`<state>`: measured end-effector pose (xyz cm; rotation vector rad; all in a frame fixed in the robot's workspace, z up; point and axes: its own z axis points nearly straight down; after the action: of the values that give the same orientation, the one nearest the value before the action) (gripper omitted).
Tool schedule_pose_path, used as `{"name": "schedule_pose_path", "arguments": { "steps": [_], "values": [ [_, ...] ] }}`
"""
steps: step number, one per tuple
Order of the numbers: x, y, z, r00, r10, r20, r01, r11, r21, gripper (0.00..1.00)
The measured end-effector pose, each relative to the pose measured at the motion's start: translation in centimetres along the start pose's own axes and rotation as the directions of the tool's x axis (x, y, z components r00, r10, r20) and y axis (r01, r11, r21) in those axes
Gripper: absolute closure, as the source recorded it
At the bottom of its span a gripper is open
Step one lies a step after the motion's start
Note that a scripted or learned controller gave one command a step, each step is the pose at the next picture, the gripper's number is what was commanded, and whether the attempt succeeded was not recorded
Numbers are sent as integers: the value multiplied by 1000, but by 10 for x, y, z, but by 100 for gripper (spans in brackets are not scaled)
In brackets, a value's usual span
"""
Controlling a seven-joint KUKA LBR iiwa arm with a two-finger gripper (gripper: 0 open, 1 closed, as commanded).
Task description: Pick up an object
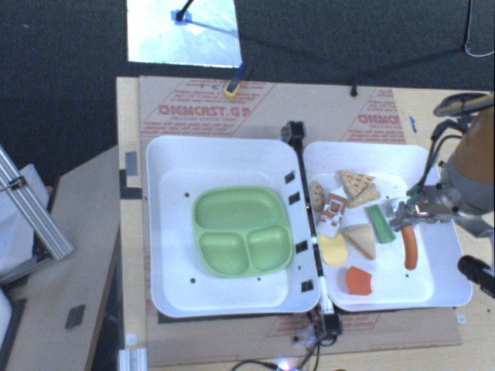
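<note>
Claw point(405, 215) low in right bin point(442, 284), reaching in from right edge; cannot tell whether clamped on anything. Claw tip just beside green block point(379, 223) and top end of orange sausage point(410, 248). Left of these: waffle wedges point(357, 185), cream wedge point(360, 240), yellow disc point(334, 249), red block point(358, 280) nearer. Left bin point(170, 284) holds green divided tray point(241, 231).

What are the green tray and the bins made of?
The green tray looks like moulded plastic: one even pale green, rounded compartments, a soft sheen. The bins look like thin white plastic too, with smooth walls and rounded corners, though that is only a guess from looks.
</note>
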<state>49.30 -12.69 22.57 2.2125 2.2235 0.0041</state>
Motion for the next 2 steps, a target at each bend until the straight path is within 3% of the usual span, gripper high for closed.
{"name": "schedule_pose_path", "arguments": {
  "steps": [2],
  "values": [
    [90,42,14,1000,-5,-3,5,1000,3,100]
  ]
}}
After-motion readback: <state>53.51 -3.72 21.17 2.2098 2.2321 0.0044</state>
